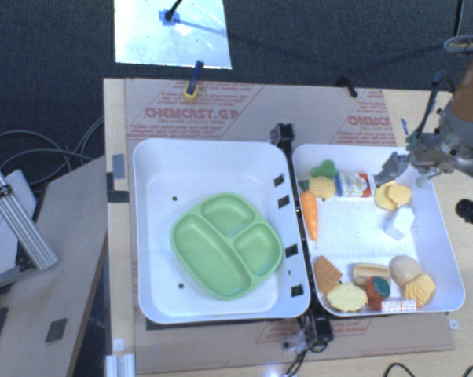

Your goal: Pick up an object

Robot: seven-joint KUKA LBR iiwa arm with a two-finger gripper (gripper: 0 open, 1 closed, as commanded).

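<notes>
My gripper [406, 170] hangs over the far right part of the right bin [449, 269], with the fingers spread and nothing between them. Just below it lies a yellow chip-like piece [394, 195], and a white block [399, 223] sits nearer the camera. To the gripper's left are a red, white and blue packet [353, 184], a yellow piece [323, 187] and a green broccoli [324, 167]. An orange carrot [309, 214] lies along the bin's left wall.
At the right bin's near edge, several toy foods cluster: a cracker [327, 273], a hot dog [370, 272], a tan egg shape [404, 269] and a waffle [419, 289]. The left bin [154, 179] holds a green divided plate [226, 244].
</notes>
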